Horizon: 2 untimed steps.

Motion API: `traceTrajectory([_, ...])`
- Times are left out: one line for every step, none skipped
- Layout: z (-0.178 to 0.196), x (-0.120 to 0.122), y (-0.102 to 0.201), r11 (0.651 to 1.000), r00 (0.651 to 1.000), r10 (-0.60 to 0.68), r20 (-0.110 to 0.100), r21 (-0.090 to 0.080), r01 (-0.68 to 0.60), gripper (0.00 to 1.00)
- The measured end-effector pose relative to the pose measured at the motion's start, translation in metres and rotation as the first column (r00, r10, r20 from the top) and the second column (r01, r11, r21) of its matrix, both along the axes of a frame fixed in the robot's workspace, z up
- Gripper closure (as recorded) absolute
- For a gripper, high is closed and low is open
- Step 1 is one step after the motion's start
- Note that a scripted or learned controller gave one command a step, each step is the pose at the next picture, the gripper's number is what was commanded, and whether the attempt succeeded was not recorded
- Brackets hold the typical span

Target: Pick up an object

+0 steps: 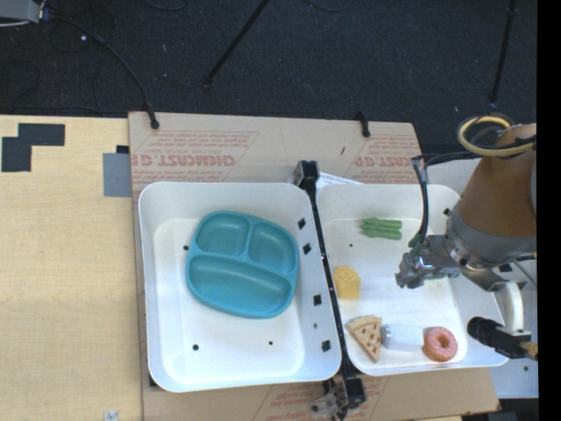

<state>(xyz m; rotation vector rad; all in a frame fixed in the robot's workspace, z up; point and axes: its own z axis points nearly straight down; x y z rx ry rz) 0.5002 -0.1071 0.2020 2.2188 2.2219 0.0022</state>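
Observation:
The right bin holds a green bean pod near its back, a yellow block by its left wall, a pizza slice toy at the front and a pink donut at the front right. My gripper hangs over the middle of this bin, right of the yellow block and below the green pod. Nothing shows between its fingers.
The left bin carries a teal divided plate. A black divider runs between the two bins. The arm's grey body covers the right bin's right side. Cardboard lies under the bins.

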Motion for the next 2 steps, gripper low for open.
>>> traceTrajectory([0.053, 0.001, -0.001, 1.0, 1.0, 0.0, 0.001, 0.0, 0.0, 1.0])
traceTrajectory([0.037, 0.001, 0.05, 1.0, 1.0, 0.003, -0.006, 0.002, -0.003, 1.0])
